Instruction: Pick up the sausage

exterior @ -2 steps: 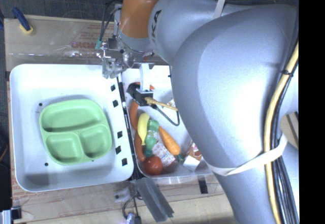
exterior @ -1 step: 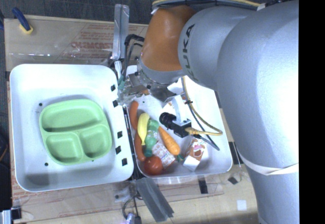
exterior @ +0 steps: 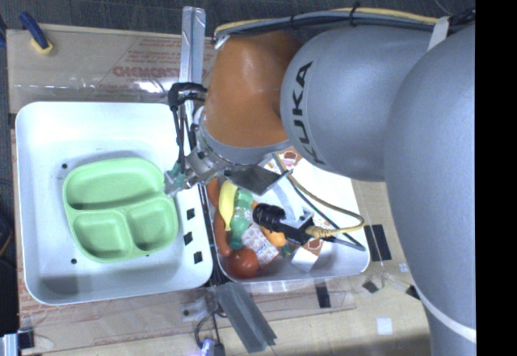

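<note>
A large grey arm [exterior: 380, 104] with an orange band fills the right side, reaching over the table [exterior: 105, 64] and its 2 white bins. The left bin [exterior: 40, 136] holds a green 3-compartment tray [exterior: 121, 209]. The right bin [exterior: 355, 261] holds a pile of toy food: a yellow banana [exterior: 228, 201], a red tomato [exterior: 243, 263], and what looks like the sausage [exterior: 215, 221], a slim orange-brown piece along the bin's left wall. The end effector [exterior: 212, 173] sits just above it; whether it is released or clenched cannot be told. A good grasp likely means descending straight and closing across the sausage's narrow width, clear of the wall.
</note>
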You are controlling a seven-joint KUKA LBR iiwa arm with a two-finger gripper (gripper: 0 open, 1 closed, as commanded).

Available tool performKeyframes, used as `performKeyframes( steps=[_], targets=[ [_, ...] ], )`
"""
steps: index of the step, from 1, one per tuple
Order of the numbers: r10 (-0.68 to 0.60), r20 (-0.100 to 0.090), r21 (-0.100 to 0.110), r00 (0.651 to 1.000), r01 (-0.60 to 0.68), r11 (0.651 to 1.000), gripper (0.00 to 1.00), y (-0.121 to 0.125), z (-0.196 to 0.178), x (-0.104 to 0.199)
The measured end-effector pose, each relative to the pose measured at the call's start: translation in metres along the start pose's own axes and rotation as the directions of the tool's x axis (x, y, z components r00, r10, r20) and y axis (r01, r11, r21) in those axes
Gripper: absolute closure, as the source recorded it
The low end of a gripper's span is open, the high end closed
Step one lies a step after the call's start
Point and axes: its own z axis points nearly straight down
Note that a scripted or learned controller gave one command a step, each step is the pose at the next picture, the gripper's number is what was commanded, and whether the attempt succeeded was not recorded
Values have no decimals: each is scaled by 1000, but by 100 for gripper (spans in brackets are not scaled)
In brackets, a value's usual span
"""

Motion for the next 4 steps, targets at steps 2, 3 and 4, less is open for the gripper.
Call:
performKeyframes(
  steps=[2,3,4],
  targets=[
    [-309,4,-4,951,309,951,100,-34,-78,6],
    [-717,2,0,697,717,697,100,-17,-24,37],
    [-866,1,1,500,866,500,100,13,4,90]
  ],
)
